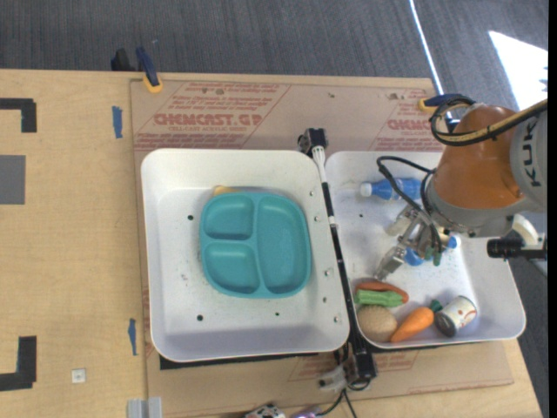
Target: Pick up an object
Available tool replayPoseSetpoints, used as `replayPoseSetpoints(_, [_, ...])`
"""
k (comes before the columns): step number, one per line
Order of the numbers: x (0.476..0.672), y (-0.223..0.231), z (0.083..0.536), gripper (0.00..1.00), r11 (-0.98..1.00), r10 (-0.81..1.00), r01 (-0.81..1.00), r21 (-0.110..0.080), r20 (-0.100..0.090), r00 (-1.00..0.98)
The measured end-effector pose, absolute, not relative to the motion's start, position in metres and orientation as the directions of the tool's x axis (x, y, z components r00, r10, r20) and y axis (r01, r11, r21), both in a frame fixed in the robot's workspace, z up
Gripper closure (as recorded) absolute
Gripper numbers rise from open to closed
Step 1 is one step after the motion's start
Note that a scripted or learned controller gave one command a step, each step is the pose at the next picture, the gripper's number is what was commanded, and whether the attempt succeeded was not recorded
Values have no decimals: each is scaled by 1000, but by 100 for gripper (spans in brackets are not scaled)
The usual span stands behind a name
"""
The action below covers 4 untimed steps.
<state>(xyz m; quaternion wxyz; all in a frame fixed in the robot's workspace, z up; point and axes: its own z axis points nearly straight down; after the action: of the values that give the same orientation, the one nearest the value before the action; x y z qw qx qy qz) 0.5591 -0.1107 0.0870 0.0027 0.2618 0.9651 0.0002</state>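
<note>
My gripper (396, 245) hangs low over the middle of the right bin (496, 333), open, with nothing between its fingers. Just below it lie a green and orange vegetable toy (380, 296), a beige round item (376, 321) and an orange carrot (414, 320). A small silver can (458, 312) rests at the bin's lower right. A blue bottle (383, 188) lies near the bin's top, above the gripper. A small blue item (441, 249) shows right beside the gripper, partly hidden by it.
The left bin (165, 259) holds a teal divided plate (257, 242), with a yellow scrap (222, 190) peeking from behind its top edge. A black clamp (312, 139) sits where the two bins meet. The arm's orange band (479, 159) overhangs the right bin's upper right.
</note>
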Motion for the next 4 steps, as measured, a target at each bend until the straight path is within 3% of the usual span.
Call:
replayPoseSetpoints(1, [618,-99,86,0,969,248,248,2,-7,-969])
replayPoseSetpoints(2, [648,-104,88,0,965,261,261,-4,55,-964])
replayPoseSetpoints(3, [653,-100,86,0,977,211,211,-13,39,-977])
replayPoseSetpoints(4, [654,-109,85,0,985,175,175,5,47,-984])
